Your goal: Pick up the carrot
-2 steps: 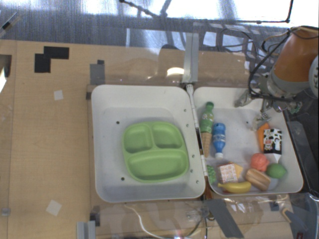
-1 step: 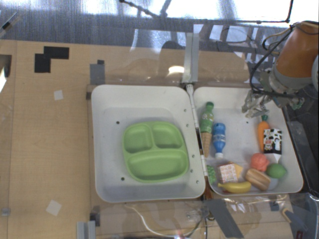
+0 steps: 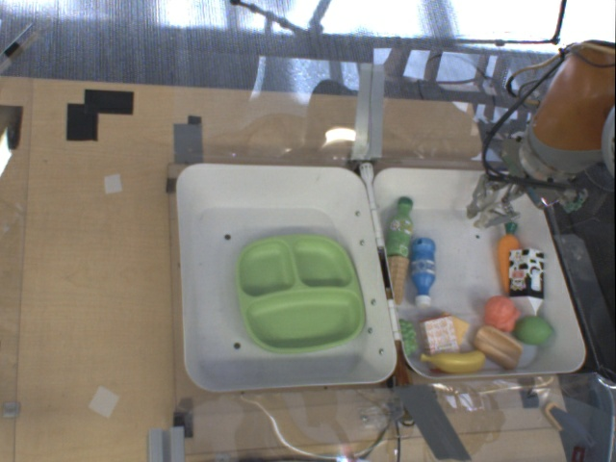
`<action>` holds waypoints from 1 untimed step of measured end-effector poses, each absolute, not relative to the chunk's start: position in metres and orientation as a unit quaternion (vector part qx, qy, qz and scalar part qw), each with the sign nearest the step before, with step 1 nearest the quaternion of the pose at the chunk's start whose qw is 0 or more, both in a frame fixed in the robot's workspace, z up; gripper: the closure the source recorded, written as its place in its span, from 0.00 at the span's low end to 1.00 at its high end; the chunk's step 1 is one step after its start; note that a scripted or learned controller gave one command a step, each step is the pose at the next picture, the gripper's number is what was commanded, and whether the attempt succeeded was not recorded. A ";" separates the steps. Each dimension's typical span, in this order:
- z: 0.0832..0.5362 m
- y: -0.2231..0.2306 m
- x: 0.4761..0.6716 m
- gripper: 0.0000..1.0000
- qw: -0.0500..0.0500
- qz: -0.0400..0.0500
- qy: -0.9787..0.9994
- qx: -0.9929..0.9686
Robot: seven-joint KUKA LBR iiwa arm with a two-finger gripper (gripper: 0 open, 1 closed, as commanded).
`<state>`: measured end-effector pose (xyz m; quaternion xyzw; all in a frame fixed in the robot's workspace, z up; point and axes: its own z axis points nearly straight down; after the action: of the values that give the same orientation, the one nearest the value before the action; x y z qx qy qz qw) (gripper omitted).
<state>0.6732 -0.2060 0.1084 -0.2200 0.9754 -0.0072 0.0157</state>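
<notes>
Gripper [image 3: 496, 208] hangs just above carrot [image 3: 507, 261], wrist bent down; finger state unclear.

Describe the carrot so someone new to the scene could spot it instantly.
Look in the right white bin, along its right side. The carrot lies there lengthwise, just below the pincer and touching the left edge of a black-and-white carton. It is the only long, tapered orange item, with a small green top pointing toward the pincer.

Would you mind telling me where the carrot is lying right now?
The carrot lies in the right bin, near its right wall, just left of the black-and-white carton and directly below the gripper in the camera view.
</notes>
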 end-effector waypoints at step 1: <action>0.090 -0.207 0.624 0.00 0.007 -0.004 0.966 -0.258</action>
<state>0.6237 -0.2069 0.0901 -0.2581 0.9661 -0.0038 0.0067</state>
